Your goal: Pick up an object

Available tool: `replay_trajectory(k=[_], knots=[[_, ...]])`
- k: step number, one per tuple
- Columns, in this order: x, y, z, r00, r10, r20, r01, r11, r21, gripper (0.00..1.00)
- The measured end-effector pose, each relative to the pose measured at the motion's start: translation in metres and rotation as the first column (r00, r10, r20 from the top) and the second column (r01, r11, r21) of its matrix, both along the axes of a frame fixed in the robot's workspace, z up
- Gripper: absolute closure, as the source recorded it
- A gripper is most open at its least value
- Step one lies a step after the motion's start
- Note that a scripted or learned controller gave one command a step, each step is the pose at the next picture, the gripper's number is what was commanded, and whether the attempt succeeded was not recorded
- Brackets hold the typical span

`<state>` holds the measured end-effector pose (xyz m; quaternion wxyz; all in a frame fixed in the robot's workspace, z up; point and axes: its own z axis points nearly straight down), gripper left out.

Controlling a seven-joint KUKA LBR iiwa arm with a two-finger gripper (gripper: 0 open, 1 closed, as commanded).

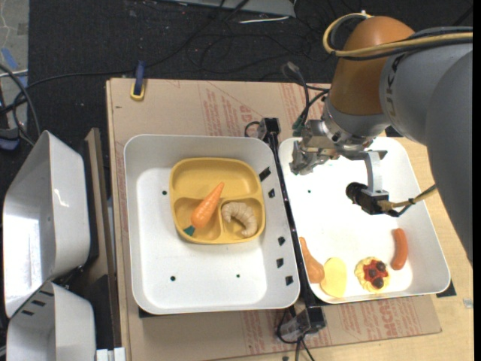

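Note:
My gripper (302,159) hangs over the far left corner of the right bin (421,201), below the orange band of the arm. Nothing shows beneath it except bare bin floor. Along the near edge of that bin lie an orange drumstick-shaped toy (310,260), a pale yellow piece (335,276), a small round tart with red and dark bits (373,273) and a reddish sausage (399,248). All of them lie well apart from the gripper, toward the front.
The left bin (150,262) holds a yellow divided plate (188,175) with a carrot (207,204) and a pale curled shrimp (242,217). A black fitting (364,197) on a bracket hangs from the arm over the right bin's middle. Cables lie behind the bench.

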<state>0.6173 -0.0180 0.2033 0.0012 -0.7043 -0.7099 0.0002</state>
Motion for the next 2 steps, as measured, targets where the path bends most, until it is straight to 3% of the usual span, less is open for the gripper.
replay_trajectory(k=[1,2], knots=[[0.01,0.054,0.016,1.0,0.001,0.005,-0.001,1.0,0.001,1.0],[0.004,0.108,0.034,1.0,0.001,0.004,-0.001,1.0,0.001,1.0]])
